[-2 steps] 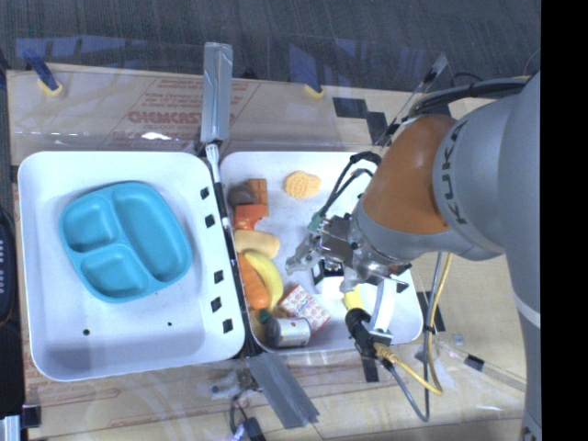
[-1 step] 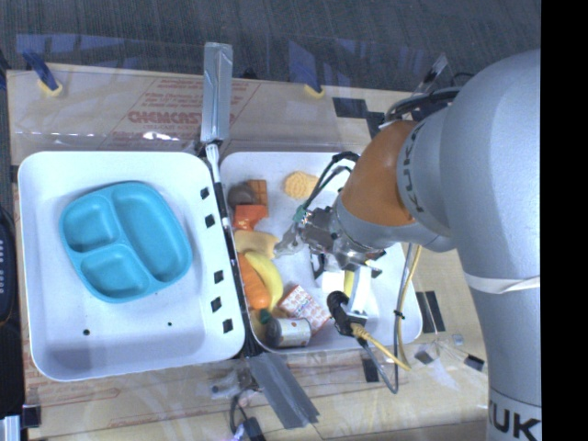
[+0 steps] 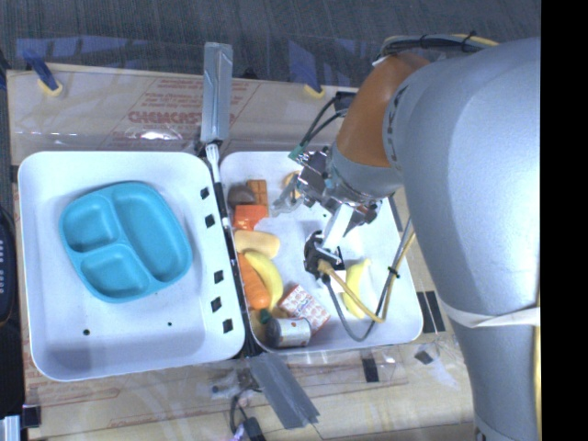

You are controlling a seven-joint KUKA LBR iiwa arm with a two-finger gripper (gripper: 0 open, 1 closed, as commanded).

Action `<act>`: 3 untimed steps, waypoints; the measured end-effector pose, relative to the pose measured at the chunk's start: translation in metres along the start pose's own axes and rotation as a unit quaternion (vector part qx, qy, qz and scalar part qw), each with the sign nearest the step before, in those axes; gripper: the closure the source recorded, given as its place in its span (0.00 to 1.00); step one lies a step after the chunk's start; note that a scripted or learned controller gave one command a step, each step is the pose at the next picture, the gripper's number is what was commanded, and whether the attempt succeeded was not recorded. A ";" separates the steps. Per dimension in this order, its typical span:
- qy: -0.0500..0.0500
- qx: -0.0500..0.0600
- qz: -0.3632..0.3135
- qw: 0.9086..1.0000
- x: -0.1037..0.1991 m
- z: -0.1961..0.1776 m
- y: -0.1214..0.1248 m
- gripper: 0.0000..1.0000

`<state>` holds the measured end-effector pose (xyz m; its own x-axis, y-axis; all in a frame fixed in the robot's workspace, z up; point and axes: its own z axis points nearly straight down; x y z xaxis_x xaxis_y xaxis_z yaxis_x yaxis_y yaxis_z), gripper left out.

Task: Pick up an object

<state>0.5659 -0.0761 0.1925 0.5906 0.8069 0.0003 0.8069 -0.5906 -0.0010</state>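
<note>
You're mid-approach: the gripper (image 3: 296, 189) (open or closed, I can't tell) hangs over the far end of the right bin (image 3: 409, 324), the banana (image 3: 264, 272) by its left wall, so align, then descend.

So the stuff up for grabs is mostly piled along the left wall of the right bin (image 3: 400, 318). From the far end to the near end:

- a small brown lump (image 3: 241, 194) with an orange block (image 3: 258, 190) just beside it
- a red-orange chunk (image 3: 249, 217)
- a pale yellow piece (image 3: 258, 243)
- a bright yellow banana (image 3: 265, 268) lying curved against an orange carrot-looking thing (image 3: 258, 289)
- in the near corner, a silver can (image 3: 291, 331) on its side, touching a red-and-white patterned packet (image 3: 306, 305)

Another yellow piece (image 3: 355, 277) sits apart, further right. A blue divided plate (image 3: 124, 237) lies flat in the left bin (image 3: 55, 338), the right way up.
</note>
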 end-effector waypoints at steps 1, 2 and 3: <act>-0.002 0.004 0.078 0.997 0.027 0.003 -0.039 0.00; -0.001 0.001 -0.131 0.991 0.020 0.001 0.013 0.00; -0.001 0.003 -0.194 0.981 -0.047 0.033 0.053 0.00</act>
<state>0.5814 -0.1455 0.1596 0.2393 0.9709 -0.0010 0.9709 -0.2393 -0.0069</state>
